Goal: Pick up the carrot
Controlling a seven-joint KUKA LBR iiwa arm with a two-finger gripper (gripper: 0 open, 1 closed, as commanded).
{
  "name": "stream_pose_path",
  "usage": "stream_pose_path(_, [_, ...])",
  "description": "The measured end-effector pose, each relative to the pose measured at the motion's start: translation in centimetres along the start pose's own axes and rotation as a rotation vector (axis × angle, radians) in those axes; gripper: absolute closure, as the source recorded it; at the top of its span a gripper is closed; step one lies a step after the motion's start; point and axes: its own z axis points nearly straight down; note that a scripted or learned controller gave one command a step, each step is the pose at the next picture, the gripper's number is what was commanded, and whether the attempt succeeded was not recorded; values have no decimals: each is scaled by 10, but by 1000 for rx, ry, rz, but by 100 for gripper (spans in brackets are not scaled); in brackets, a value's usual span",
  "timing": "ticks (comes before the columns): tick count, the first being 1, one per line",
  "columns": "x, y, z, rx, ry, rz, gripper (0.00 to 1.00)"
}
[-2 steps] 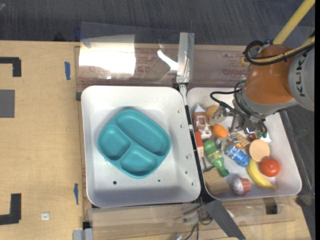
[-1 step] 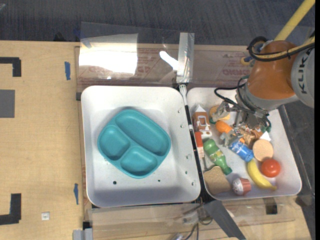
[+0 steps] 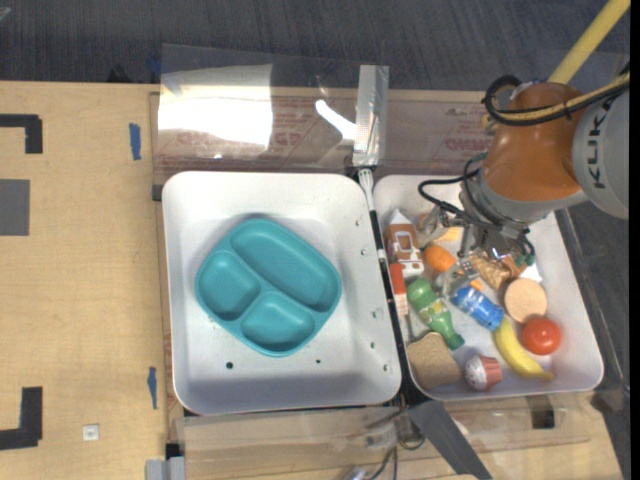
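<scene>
1. The carrot (image 3: 439,259), a smooth orange stub, lies in the right bin (image 3: 585,363) towards its 10 o'clock corner, beside a green piece (image 3: 421,294).
2. The gripper (image 3: 487,251) hangs at the carrot's 3 o'clock, just beside it; I cannot tell how its pincer stands.
3. Risk: crowding. A blue-wrapped item (image 3: 478,306), a tan disc (image 3: 525,298) and a crinkled wrapper sit close, so a descent could nudge or pinch the wrong thing.
4. The carrot's rounded, glossy skin could slip from a shallow pinch.
5. At 9 o'clock, the left bin (image 3: 190,368) holds 1 teal 3-compartment tray (image 3: 268,283).

Tray (image 3: 268,285) in left bin (image 3: 190,368); carrot (image 3: 439,259), banana (image 3: 516,353), tomato (image 3: 541,336) in right bin (image 3: 583,353).
</scene>
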Motion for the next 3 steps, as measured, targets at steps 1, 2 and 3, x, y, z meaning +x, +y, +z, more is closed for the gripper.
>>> stream_pose_path(1, [9, 7, 11, -7, 17, -22, 0])
stream_pose_path(2, [6, 6, -1, -4, 12, -22, 100])
stream_pose_path(3, [41, 62, -90, -11, 13, -141, 100])
